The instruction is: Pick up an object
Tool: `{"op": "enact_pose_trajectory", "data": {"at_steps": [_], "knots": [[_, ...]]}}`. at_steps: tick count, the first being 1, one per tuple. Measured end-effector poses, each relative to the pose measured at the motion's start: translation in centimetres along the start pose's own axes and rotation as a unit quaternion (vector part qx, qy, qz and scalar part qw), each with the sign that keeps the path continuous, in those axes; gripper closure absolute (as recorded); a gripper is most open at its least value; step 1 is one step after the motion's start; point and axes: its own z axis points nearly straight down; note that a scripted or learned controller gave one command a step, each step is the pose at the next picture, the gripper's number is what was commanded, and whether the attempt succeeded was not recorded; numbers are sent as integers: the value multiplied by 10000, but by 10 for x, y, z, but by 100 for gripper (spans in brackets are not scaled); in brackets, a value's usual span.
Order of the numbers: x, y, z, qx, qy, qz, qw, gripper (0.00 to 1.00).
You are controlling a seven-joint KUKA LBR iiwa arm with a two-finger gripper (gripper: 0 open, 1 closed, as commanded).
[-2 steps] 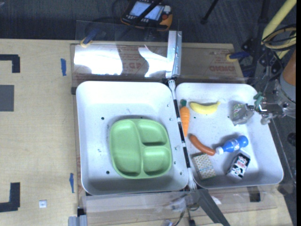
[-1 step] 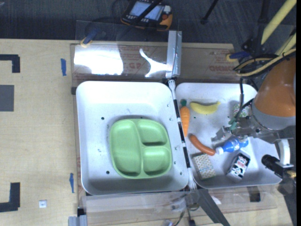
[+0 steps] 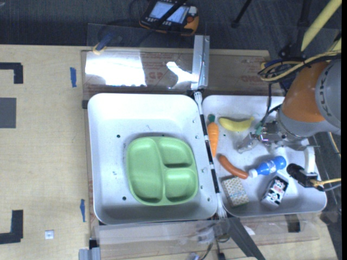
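We see the gripper [image 3: 245, 143] low in the right bin [image 3: 317, 199], below the banana [image 3: 236, 124]. We cannot tell its state.

No legible text or labels

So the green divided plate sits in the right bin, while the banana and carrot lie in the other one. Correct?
Not quite. The camera view shows the green divided plate in the left bin; the banana and carrot lie in the other, right bin.
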Motion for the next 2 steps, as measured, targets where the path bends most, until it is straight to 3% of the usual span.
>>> {"op": "enact_pose_trajectory", "data": {"at_steps": [1, 2], "knots": [[-30, -50, -23, 37, 11, -456, 9990, 0], [-36, -57, -22, 36, 13, -361, 9993, 0]]}}
